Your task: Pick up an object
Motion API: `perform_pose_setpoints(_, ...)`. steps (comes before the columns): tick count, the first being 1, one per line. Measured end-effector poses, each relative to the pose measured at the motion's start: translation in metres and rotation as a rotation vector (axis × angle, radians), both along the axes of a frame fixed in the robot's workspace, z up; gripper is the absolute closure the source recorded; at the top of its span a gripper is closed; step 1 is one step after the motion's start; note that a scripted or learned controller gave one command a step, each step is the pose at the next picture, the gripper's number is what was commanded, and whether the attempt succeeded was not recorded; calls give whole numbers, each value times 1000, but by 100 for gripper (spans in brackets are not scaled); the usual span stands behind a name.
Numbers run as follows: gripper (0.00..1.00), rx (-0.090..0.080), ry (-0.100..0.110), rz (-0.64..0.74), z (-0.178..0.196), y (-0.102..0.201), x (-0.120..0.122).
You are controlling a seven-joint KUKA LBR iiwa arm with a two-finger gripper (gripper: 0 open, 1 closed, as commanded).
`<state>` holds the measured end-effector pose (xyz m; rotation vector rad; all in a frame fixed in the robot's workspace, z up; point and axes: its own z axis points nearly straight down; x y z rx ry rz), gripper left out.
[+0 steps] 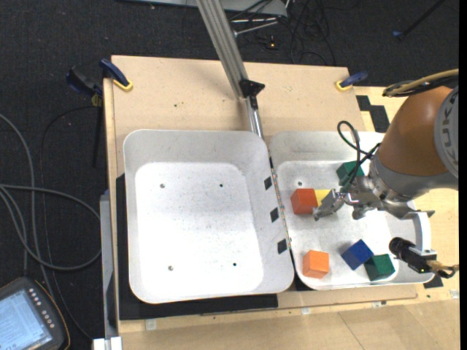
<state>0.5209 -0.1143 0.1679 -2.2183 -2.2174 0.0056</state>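
Observation:
The right bin (292, 152) holds several blocks. A red-orange cube (303, 200) lies near its left wall, with a small yellow piece (322, 193) right behind it. My gripper (326, 205) hangs low over the bin, just right of the red-orange cube and beside the yellow piece. A green block (349, 172) sits partly hidden behind the wrist cables. Along the front lie an orange cube (316, 263), a blue cube (357, 254) and a dark green cube (379, 267).
The left bin (146, 152) adjoins the right bin's left wall. A metal pole (222, 39) slants down to the bins' shared back edge. The arm's orange band (419, 133) fills the right side. Clamps sit at the bench's back corners.

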Motion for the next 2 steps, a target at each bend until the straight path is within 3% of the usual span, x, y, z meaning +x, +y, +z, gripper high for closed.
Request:
perform_pose_setpoints(1, 0, 0, 0, -1, -45, -4, -1)
perform_pose_setpoints(2, 100, -1, -7, -1, -32, -5, 1)
